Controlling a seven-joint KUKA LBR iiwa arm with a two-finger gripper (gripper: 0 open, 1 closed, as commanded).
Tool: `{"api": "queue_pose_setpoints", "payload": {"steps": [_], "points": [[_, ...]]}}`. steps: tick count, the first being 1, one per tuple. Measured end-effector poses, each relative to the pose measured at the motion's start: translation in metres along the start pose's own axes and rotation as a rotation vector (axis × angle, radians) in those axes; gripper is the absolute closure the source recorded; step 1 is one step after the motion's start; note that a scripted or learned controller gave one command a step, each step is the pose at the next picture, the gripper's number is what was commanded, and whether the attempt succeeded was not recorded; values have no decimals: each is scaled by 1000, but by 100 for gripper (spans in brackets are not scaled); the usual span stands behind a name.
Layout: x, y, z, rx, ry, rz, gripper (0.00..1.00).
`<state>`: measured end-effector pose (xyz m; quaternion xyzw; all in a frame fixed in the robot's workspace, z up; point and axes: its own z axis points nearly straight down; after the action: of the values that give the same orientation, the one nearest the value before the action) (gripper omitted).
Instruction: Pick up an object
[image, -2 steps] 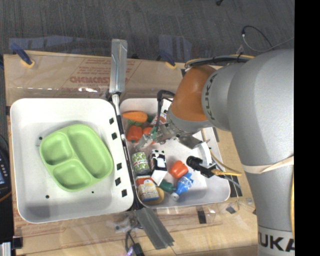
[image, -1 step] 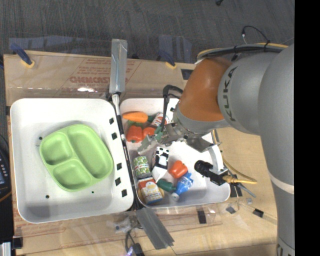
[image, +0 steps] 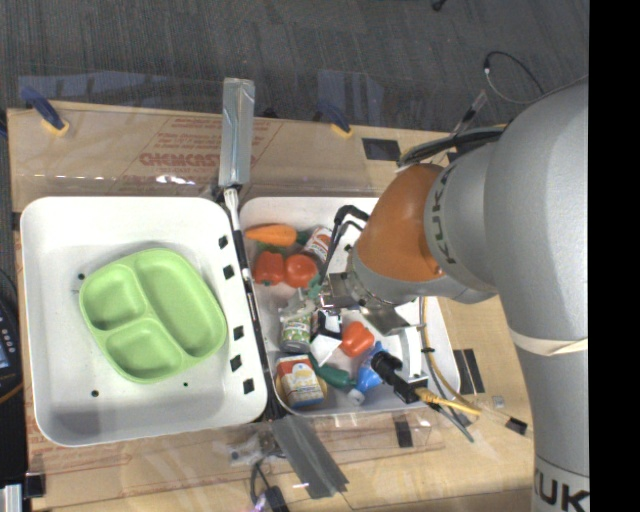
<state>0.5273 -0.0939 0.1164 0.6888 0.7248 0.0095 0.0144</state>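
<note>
The right white bin (image: 262, 212) holds a heap of small things. An orange carrot (image: 270, 235) lies at the back, with two red vegetables (image: 285, 268) just in front of it. A small glass jar (image: 296, 330) stands in the middle, and a can with an orange label (image: 300, 384) sits at the front. An orange-red piece (image: 356, 339) and a blue piece (image: 368, 381) lie to the right. My gripper (image: 328, 312) reaches down into the heap's middle, right beside the jar. The wrist blocks what lies under it.
The left white bin (image: 60, 400) holds a green divided plate (image: 150, 312). A metal divider bar (image: 236, 140) rises between the bins at the back. The grey arm (image: 520, 220) covers the right bin's right side. A small red-and-white bottle (image: 318, 243) lies near the carrot.
</note>
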Motion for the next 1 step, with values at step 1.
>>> {"api": "queue_pose_setpoints", "payload": {"steps": [1], "points": [[0,5,-15,-12,-1,-6,100]]}}
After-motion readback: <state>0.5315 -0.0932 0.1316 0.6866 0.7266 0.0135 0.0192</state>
